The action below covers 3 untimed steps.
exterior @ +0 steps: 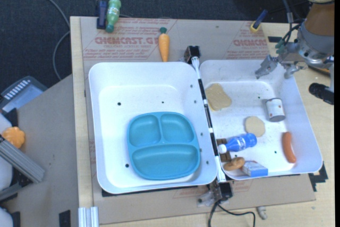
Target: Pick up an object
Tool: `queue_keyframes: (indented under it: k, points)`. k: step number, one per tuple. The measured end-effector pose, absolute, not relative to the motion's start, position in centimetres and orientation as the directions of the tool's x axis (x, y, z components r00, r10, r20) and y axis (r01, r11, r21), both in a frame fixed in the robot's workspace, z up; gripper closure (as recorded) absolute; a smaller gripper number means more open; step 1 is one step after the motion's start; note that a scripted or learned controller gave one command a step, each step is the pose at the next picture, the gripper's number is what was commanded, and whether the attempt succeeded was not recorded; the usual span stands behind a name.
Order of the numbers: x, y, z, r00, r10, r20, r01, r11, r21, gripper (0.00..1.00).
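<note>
Can (274, 109): lies in right bin (305, 114), just below gripper (278, 66). Gripper: fingers spread wide, holding nothing, poised over bin's far edge. Step: approach. Next: descend, straddle can, close.

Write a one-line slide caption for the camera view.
End effector open above the right bin's far edge; blue divided plate in left bin.
</note>
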<state>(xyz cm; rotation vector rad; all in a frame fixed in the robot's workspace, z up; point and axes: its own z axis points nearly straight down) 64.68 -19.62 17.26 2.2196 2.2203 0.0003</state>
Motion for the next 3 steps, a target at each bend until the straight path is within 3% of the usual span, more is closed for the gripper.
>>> queue_keyframes:
  k: [1,2,3]
  points:
    - [59.5,-20.6,8.4,0.0,1.0,0.0,1.0,0.0,-0.001,0.0]
    - [62.7,-18.7,16.3,-0.001,1.0,-0.001,1.0,0.001,0.004,0.0]
    - [56.0,-15.7,8.4,0.001,1.0,0.0,1.0,-0.001,-0.001,0.0]
